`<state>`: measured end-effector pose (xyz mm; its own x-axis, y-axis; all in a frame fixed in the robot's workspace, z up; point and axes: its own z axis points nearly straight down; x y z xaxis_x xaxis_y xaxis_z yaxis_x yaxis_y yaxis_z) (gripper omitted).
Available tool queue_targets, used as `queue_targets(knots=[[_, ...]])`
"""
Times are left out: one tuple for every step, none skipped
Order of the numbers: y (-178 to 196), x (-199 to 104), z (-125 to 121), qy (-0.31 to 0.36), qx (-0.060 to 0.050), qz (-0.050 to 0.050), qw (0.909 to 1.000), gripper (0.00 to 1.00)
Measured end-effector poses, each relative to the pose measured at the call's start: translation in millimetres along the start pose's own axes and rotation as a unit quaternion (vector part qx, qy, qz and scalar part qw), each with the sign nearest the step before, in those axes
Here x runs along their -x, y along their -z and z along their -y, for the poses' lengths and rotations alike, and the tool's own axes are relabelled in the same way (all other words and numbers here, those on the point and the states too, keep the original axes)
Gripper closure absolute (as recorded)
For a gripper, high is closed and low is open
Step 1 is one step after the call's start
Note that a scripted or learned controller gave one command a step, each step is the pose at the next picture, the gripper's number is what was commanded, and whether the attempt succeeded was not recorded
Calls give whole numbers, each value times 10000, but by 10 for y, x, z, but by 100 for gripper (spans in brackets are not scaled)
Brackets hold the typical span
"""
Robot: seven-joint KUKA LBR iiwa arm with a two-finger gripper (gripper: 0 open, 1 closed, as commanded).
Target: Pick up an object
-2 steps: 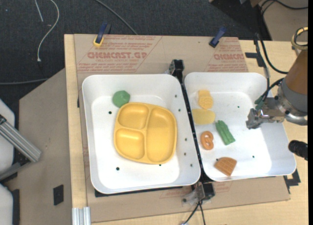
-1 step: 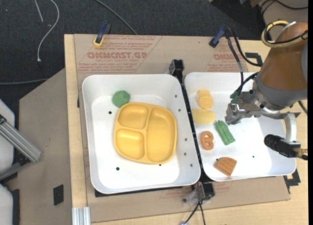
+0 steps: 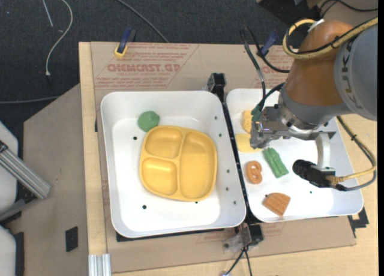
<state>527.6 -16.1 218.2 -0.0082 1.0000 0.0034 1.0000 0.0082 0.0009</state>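
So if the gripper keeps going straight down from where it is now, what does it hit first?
Probably the pale yellow item under the gripper, near the right bin's left wall; the green piece lies just beside. Depth is unclear from this angle.

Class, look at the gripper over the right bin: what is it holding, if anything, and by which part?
It cannot be told: the gripper sits low over the right bin, its tips hidden.

cardboard-topped bench [image 3: 162,68], two white bins [image 3: 117,167]

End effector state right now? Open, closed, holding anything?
End effector: cannot be told whether open or closed; it is low over the right bin, at the yellow piece by the green object. No visible grasp.
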Motion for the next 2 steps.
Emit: queue_targets(knots=[[118, -577, -34, -3, 3, 2, 10000, 100], [154, -1035, -118, -9, 0, 4, 10000, 100]])
